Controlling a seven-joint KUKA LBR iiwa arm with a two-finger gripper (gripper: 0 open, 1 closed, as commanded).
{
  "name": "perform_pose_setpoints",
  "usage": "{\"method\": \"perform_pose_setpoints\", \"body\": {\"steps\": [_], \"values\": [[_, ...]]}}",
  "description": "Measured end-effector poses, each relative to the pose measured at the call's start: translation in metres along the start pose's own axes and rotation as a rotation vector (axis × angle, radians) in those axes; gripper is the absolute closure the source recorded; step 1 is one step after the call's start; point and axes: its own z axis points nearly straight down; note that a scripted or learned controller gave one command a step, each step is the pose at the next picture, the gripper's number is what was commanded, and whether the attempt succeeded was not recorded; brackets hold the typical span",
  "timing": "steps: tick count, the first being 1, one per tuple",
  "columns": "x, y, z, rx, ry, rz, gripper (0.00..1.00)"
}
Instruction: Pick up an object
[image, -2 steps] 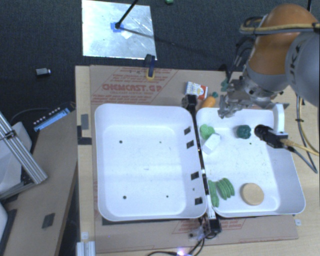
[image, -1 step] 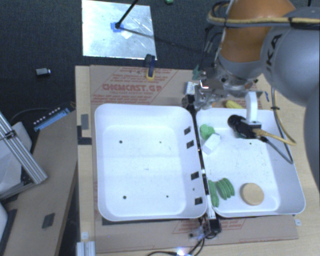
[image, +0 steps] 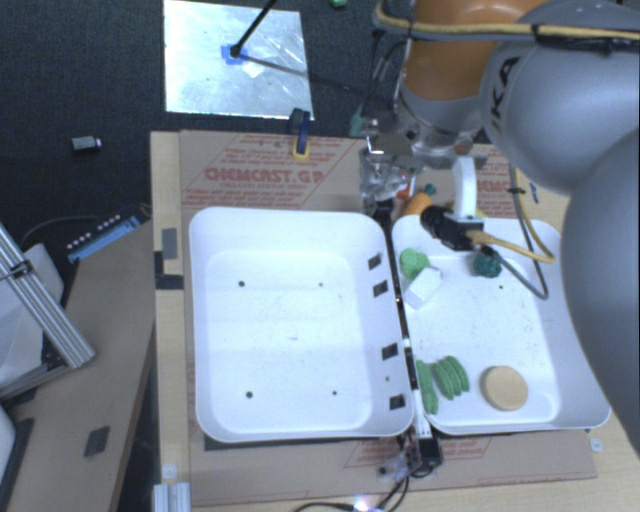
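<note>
My gripper (image: 383, 192) hangs over the far left corner of the right bin (image: 560, 330), below the orange-banded wrist. An orange object (image: 414, 206) lies just to its right, partly hidden by the arm. Further into the bin lie a green round piece (image: 413, 262) and a white block (image: 424, 286), close together. A teal object (image: 487, 264) lies to their right. Near the front of the bin are green ridged pieces (image: 445, 378) and a tan disc (image: 504, 388). I see nothing held in the gripper.
The left bin (image: 215, 300) adjoins the right one along a clipped divider (image: 397, 310). A black fitting (image: 450, 230) with a yellow cable (image: 515, 250) hangs from the arm over the right bin. A yellow-handled clamp (image: 299, 135) stands behind the bins.
</note>
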Motion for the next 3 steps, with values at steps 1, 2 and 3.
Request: {"method": "perform_pose_setpoints", "body": {"steps": [1,2,3], "values": [[0.062,0.003,-0.034,-0.001,0.002,-0.003,1.00],[0.122,-0.004,-0.052,0.001,0.002,-0.003,1.00],[0.137,0.030,-0.062,-0.001,0.000,0.001,1.00]]}}
